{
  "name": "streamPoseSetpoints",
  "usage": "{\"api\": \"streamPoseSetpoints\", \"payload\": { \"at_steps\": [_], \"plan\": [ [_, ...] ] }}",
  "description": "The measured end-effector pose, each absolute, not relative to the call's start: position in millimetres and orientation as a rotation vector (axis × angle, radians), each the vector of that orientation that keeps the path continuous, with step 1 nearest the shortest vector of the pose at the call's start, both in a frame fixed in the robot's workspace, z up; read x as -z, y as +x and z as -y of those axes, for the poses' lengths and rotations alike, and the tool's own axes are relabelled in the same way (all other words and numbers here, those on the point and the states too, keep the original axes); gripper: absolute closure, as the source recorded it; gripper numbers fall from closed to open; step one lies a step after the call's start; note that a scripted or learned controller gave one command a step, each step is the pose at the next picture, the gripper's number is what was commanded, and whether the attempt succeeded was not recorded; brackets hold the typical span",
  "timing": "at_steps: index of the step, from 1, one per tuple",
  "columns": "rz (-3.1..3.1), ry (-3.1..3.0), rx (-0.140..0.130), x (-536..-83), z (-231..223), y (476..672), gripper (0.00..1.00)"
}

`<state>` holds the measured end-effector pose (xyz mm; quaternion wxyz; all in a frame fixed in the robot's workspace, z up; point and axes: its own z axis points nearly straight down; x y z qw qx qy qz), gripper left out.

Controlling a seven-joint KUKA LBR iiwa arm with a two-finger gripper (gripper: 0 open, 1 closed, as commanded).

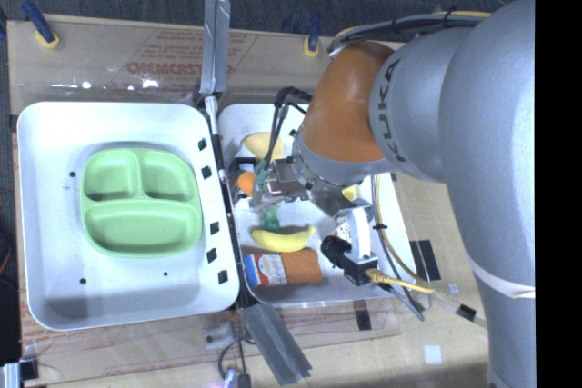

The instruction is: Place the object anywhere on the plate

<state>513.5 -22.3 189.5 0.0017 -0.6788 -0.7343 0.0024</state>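
My claw [269, 188] hung low over the right white bin [238, 121], among the toy food there; whether it was wide or narrow I could not tell. Just below it lay a yellow plastic banana [283, 238], and below that a brown cylindrical can with a printed label [284, 269] on its side. A small orange piece [245, 184] sat at the claw's left, a pale yellow rounded piece [258, 144] above. The green three-compartment plate [141, 201] rested in the left white bin [55, 286], well apart from the food.
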Motion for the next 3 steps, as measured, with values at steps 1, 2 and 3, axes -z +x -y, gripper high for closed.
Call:
{"api": "streamPoseSetpoints", "payload": {
  "at_steps": [1, 2, 3],
  "plan": [
    [2.553, -1.831, -0.002, -225.1, -50.8, 510.2, 1.0],
    [2.81, -1.403, -0.005, -189.1, -87.5, 543.6, 1.0],
    [2.809, -1.404, -0.005, -189.2, -86.9, 543.8, 0.0]
  ]
}}
